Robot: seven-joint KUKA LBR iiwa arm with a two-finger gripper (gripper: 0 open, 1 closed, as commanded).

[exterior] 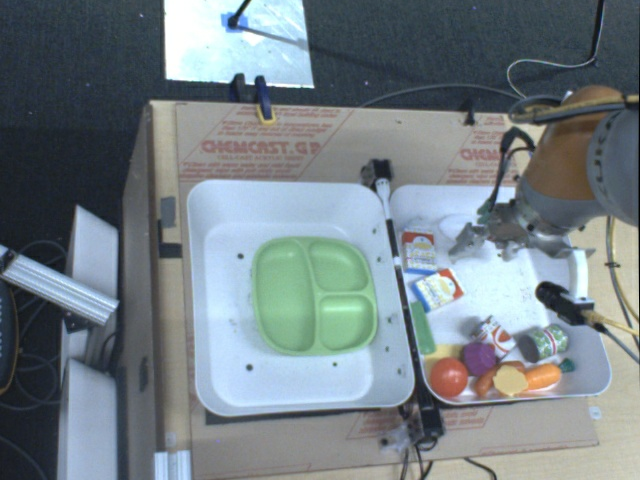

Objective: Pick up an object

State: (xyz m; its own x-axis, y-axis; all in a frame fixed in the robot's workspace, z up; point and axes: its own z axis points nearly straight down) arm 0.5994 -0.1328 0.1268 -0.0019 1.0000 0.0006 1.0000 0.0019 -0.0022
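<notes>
1. The nearest candidate is a small carton with a red and white label. It lies flat in the right bin, close to the divider between the two bins.
2. Just below it lies a yellow-edged packet, tilted, with a green block beneath that along the divider.
3. More toys crowd the bin's near corner: a tomato, a purple piece, a carrot, a small can.
4. The gripper hangs over the far part of this bin, just right of the carton and slightly above it in the view. Nothing sits between its fingers; whether they are spread or closed I cannot tell.
5. I judge the step to be the approach, with no grasp made yet.
6. The next move calls for shifting left over the carton, then descending with the fingers straddling its narrow sides.
7. The left bin holds a green tray, well apart from the work.
</notes>
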